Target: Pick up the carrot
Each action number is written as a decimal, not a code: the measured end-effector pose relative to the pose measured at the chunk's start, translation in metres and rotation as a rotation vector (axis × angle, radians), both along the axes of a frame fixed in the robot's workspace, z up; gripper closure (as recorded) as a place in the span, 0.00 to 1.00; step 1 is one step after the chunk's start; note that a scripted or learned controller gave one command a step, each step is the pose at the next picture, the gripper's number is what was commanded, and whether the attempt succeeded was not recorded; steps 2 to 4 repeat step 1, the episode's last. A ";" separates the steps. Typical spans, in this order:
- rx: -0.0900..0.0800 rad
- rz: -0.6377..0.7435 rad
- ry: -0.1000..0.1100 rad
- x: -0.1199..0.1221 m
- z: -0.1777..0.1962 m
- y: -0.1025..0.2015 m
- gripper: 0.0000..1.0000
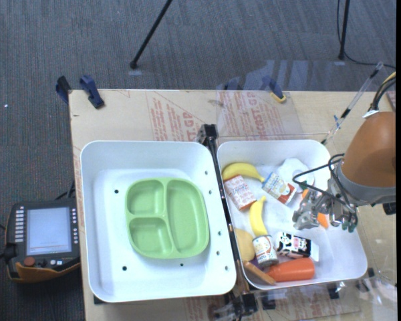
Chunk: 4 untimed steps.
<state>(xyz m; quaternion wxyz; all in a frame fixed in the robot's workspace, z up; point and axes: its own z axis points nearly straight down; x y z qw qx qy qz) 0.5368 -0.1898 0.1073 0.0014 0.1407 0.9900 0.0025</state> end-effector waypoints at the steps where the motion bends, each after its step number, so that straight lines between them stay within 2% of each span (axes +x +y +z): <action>1: -0.016 0.121 -0.047 -0.038 -0.007 0.006 1.00; 4: -0.016 0.121 -0.047 -0.038 -0.007 0.006 1.00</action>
